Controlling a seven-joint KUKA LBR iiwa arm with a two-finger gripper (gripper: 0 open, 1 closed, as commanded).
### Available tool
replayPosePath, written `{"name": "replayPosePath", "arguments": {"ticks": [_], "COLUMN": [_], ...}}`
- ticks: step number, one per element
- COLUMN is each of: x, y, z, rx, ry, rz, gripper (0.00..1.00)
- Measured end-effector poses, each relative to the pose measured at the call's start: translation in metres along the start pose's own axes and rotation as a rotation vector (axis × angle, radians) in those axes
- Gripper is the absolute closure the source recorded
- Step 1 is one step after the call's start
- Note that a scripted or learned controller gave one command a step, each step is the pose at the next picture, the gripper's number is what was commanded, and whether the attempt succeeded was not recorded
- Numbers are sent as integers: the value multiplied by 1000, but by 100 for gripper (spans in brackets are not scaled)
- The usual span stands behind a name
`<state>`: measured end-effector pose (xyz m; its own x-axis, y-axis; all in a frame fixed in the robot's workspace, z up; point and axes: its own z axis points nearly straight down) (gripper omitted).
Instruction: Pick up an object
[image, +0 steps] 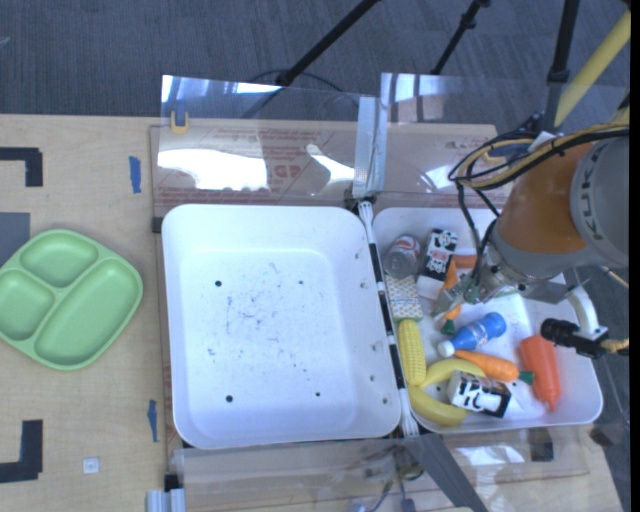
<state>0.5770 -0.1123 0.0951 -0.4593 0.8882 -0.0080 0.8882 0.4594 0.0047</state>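
The right bin (585, 405) holds a jumble of small objects. Among them are a yellow corn cob (410, 350), a banana (428, 393), a blue bottle (480, 332), an orange carrot (487, 365), a second carrot (541, 367) and a black-and-white carton (481, 398). A metal can (403, 255) and a cow-print box (440, 252) sit near the bin's back wall. My gripper (464, 297) hangs low over the middle of this bin, just above the blue bottle and right of a patterned packet (402, 296). The arm's orange band covers the bin's back right part.
The left bin (190, 240) lies beside the right one, a narrow divider between them. A green divided plate (65, 298) rests on the bench at far left. Clear plastic walls stand behind both bins. Cables loop over the arm at upper right.
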Motion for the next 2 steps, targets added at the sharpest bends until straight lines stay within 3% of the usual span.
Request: {"name": "replayPosePath", "arguments": {"ticks": [1,2], "x": [-26,-20], "y": [52,93], "z": [8,-101], "rx": [28,5], "ry": [18,6], "rz": [30,75], "gripper": [100,100]}}
